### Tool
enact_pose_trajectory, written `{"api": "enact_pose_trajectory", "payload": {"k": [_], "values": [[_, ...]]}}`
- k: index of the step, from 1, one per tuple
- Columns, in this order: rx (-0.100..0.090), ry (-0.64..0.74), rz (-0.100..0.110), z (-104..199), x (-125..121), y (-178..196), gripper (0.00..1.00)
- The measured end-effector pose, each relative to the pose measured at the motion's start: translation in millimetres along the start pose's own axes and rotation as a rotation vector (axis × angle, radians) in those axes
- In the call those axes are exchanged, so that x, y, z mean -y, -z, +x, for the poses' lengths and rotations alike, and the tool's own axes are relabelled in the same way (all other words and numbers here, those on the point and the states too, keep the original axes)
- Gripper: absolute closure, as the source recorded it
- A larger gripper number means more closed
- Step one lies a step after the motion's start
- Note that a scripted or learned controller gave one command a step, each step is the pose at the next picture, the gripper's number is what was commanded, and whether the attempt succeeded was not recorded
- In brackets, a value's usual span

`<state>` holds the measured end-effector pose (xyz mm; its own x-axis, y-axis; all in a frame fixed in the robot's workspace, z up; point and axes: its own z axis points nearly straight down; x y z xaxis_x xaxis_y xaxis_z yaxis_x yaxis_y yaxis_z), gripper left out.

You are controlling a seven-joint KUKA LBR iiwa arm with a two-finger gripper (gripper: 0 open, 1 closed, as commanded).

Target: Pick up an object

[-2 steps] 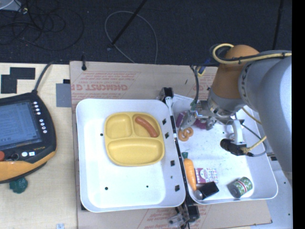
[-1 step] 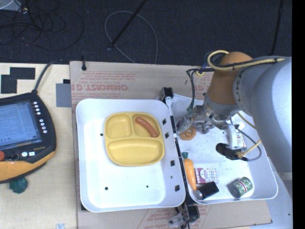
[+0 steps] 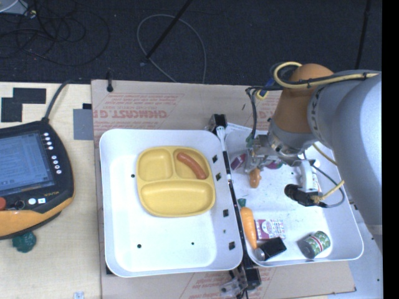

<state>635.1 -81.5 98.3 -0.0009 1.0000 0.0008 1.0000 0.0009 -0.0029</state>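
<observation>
Now the two-finger gripper [image 3: 257,161] hovers low in the right white bin [image 3: 349,242], a small tan lumpy object [image 3: 254,179] just beneath it; finger state unclear. Judged next: descend and grasp.

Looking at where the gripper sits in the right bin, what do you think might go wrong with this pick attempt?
The gripper hangs over a small brownish item near the right bin's left wall; the item is small and rounded, so it may slip out. A purple object lies close beside it and could get nudged or grabbed too. The dangling cables might also catch.
</observation>
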Motion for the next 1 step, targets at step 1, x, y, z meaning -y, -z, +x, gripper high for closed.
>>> {"api": "enact_pose_trajectory", "payload": {"k": [1], "values": [[0.000,-0.002,0.000,19.2,75.8,89.3,1.00]]}}
